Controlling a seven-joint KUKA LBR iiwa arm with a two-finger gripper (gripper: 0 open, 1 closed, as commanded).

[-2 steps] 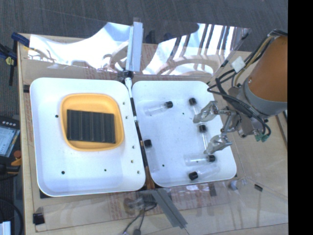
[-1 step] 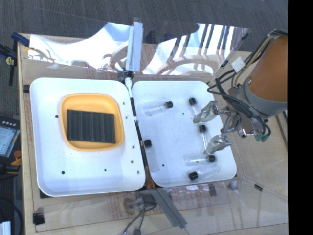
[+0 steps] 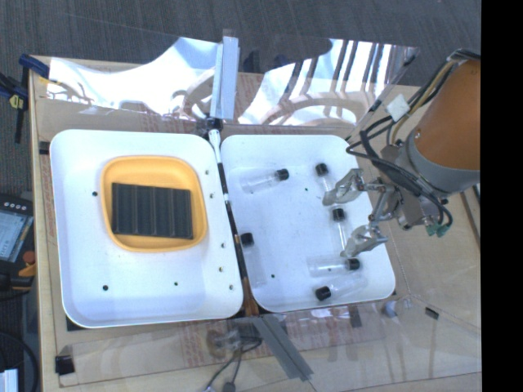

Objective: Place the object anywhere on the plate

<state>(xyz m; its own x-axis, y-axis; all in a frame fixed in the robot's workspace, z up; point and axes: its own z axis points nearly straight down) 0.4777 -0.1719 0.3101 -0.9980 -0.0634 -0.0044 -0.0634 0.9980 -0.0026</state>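
A yellow plate (image 3: 151,203) with a dark ridged insert sits in the left white bin (image 3: 73,268). Several clear vials with black caps lie in the right white bin (image 3: 278,284). One vial (image 3: 263,180) is at the upper left, and another vial (image 3: 340,229) lies lengthwise near the right wall. A third vial (image 3: 331,264) lies just below it. My gripper (image 3: 355,214) hovers over the right side of the right bin, open, its fingers spread above and below the capped end of the lengthwise vial. Nothing is between the fingers.
Loose black caps or short vials sit at the top (image 3: 321,169), left edge (image 3: 245,239) and bottom (image 3: 323,293) of the right bin. A raised divider (image 3: 225,194) separates the bins. Shiny foil and a metal post (image 3: 225,76) stand behind them.
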